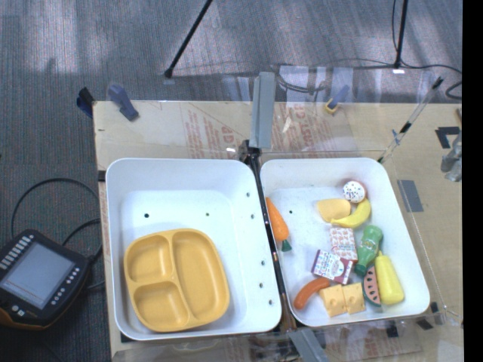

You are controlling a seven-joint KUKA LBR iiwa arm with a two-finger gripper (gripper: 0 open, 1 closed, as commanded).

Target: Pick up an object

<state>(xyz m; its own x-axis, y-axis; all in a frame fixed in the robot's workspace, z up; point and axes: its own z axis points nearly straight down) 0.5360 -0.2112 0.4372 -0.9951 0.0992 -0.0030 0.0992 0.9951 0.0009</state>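
The gripper (453,161) is sitting at the far right edge, beyond both bins and touching nothing; whether it is apart or together cannot be told. The left bin (121,179) is holding a yellow divided tray (176,279). The right bin (302,168) is holding the candidate objects: a toy carrot (277,221) lying against its left wall, then an orange sausage (311,292), cheese blocks (343,299), a banana (356,216), a green bottle (369,247) and a yellow bottle (389,280).
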